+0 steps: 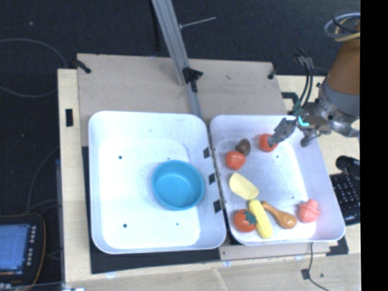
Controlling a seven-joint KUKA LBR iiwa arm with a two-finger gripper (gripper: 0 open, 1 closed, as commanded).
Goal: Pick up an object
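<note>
Two shallow white bins sit side by side on the bench [145, 83]. The left bin [109, 132] contains a blue bowl [177, 184] near its centre. The right bin [315, 162] serves as the landmark: along its upper edge lie a small red fruit [265, 142], a brown piece [243, 145] and a red-orange piece [235, 159]; toward its middle rests a pale yellow slice [243, 186]; along its lower edge lie a tomato [244, 220], a banana [261, 218], a brown drumstick [282, 216] and a pink item [308, 210]. The tool [280, 131] hangs over the bin's upper edge, just beside the small red fruit; whether its fingers are apart or together cannot be told.
</note>
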